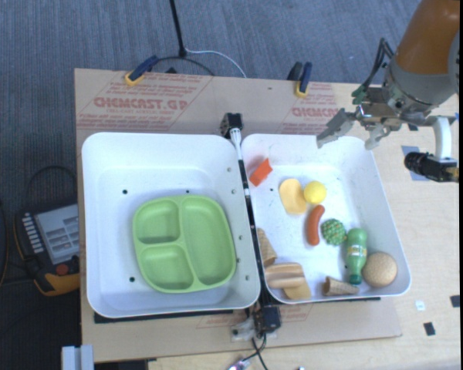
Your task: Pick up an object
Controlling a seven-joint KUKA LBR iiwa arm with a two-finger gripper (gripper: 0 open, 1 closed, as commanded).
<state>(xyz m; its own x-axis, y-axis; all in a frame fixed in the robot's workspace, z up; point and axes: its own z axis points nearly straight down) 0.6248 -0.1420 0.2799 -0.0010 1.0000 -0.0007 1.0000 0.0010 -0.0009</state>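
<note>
At the near edge of the bench [139,338], a dark clamp-like fitting [264,319] sits at six o'clock, where the two bins meet; its details are too small to make out.

In the right bin [380,199], nearest the camera, tan bread-like pieces [287,277] lie at the bin's seven o'clock, partly cut by the bin's rim, with a small cone-shaped piece [336,287] just beside them toward six. A round brown bun [380,268] lies at five o'clock, touching a green bottle [356,253] that lies lengthwise. A dark green knobbly item [332,231], what it is unclear, lies next to the bottle's top. A red sausage [314,224] lies near the bin's centre. Farther back, a yellow ball [315,192] touches a flat yellow piece [292,196]. An orange block [260,171] sits at ten o'clock against the dividing wall.

In the left bin [100,206], a green divided plate [185,242] with three compartments rests toward the bin's four o'clock.

Beyond, the gripper [355,132] hangs over the right bin's far rim at about one o'clock, its two fingers spread wide with nothing between them, well apart from every object below. The arm's orange band [432,21] is cut off at the top right corner.

At the far edge, clamps [141,70] at eleven and one o'clock grip the printed board.
</note>
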